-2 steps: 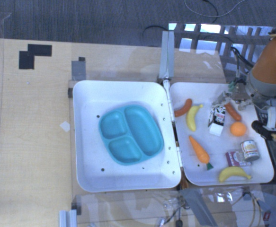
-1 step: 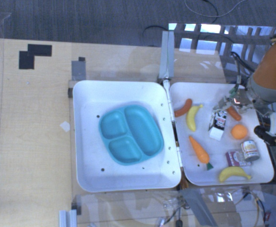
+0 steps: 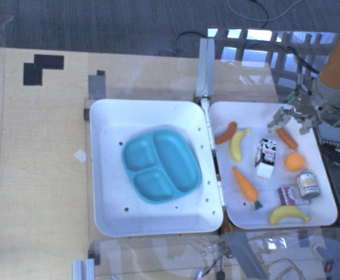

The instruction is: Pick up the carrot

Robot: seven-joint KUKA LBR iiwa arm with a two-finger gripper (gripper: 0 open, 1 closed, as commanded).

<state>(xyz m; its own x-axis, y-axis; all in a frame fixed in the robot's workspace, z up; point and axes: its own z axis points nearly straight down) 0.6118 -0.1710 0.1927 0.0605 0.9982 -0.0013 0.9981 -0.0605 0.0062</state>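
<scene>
The carrot (image 3: 245,184), orange with a small green tip, lies at a slant in the right bin (image 3: 328,214), near its left-centre. My gripper (image 3: 291,121) hovers at the far right of that bin, well up and to the right of the carrot. Its fingers (image 3: 276,120) are spread open with nothing between them. A small orange-red sausage-like piece (image 3: 286,138) lies just below the gripper.
Around the carrot are a red sausage (image 3: 225,132), a yellow banana (image 3: 237,145), a milk carton (image 3: 266,157), an orange (image 3: 294,161), a can (image 3: 308,186), a purple packet (image 3: 286,196) and a second banana (image 3: 288,215). The left bin (image 3: 108,214) holds a blue divided plate (image 3: 161,165).
</scene>
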